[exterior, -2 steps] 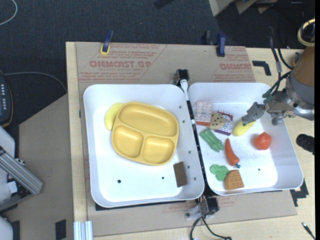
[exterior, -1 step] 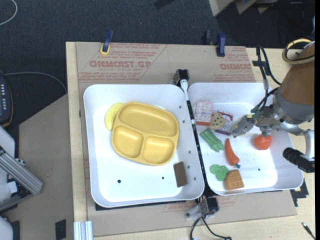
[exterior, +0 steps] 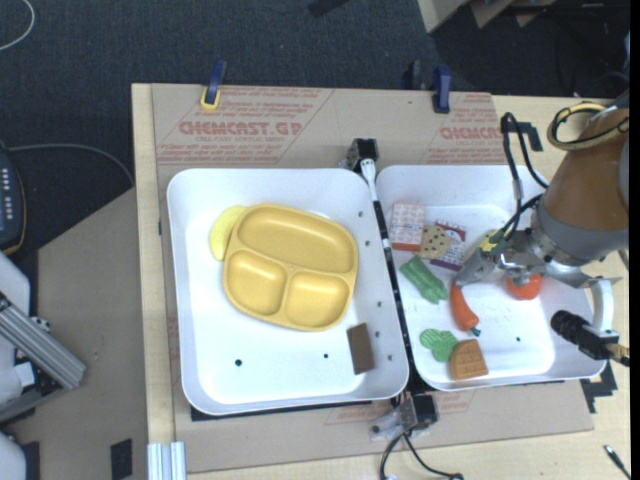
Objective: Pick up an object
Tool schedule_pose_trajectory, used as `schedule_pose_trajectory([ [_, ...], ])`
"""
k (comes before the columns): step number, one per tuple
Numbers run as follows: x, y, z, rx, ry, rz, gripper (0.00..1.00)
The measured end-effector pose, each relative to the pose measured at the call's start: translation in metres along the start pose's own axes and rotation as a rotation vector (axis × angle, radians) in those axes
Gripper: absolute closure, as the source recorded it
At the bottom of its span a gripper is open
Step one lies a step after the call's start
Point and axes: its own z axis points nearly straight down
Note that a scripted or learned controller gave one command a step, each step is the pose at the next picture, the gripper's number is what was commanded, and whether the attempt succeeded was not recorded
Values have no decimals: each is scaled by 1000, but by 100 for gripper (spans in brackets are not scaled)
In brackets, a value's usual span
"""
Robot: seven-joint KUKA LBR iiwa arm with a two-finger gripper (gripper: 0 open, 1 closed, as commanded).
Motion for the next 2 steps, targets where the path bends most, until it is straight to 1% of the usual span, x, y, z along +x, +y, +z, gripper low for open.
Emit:
schedule_pose_trajectory([
  [1,1,-1,43,0,0,0,0],
  [2,0,1,30,-7,-2,1,100],
])
